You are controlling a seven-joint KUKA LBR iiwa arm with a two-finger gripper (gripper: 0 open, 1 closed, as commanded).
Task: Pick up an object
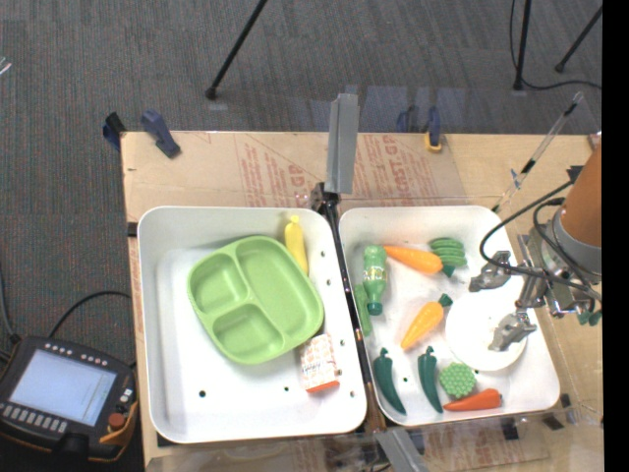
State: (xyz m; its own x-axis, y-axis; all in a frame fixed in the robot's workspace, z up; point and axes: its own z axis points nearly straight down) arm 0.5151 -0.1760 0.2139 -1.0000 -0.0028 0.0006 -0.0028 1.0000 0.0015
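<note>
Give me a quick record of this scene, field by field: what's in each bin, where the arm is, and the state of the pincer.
left bin: green tray, yellow item, small carton
right bin: green bottle, two carrots, pea pods, two dark green peppers, round green item, red-orange item, white plate
arm: enters from the right, over the right bin's right side
pincer: open above the plate, nothing between its fingers
</note>
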